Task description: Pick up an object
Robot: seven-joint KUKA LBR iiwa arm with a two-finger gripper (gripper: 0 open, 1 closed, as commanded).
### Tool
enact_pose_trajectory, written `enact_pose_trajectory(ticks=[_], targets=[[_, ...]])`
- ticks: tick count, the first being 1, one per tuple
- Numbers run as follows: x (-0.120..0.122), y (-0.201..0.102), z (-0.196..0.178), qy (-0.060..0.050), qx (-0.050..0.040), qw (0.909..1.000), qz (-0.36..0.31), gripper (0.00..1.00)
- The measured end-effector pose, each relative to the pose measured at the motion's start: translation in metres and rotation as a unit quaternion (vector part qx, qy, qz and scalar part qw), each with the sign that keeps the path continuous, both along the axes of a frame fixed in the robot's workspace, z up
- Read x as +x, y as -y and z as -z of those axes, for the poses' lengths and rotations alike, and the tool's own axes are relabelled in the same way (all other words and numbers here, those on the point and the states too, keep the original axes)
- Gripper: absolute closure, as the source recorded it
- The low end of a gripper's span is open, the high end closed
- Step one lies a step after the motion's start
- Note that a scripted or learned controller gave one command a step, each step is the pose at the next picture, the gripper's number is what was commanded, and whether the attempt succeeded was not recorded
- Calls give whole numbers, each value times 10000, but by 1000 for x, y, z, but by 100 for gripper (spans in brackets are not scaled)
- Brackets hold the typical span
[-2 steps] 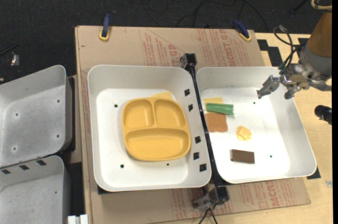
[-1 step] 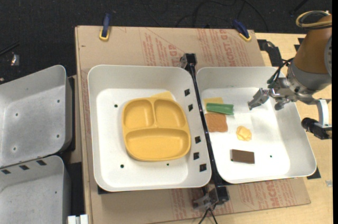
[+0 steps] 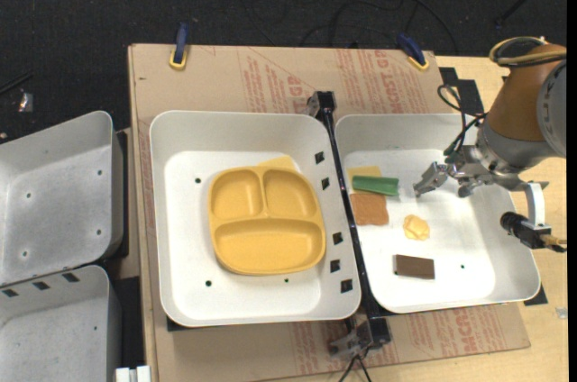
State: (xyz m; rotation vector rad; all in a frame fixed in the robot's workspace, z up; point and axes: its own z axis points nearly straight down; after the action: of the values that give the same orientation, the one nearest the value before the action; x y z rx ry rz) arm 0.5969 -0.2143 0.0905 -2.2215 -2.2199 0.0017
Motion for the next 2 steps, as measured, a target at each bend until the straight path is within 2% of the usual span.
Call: enact_pose_trajectory(ticks=[1,2], targets=[[1,0,-12,20,-7,10000,-4,100],[6,7,-59,38,-13,10000,-10,100]])
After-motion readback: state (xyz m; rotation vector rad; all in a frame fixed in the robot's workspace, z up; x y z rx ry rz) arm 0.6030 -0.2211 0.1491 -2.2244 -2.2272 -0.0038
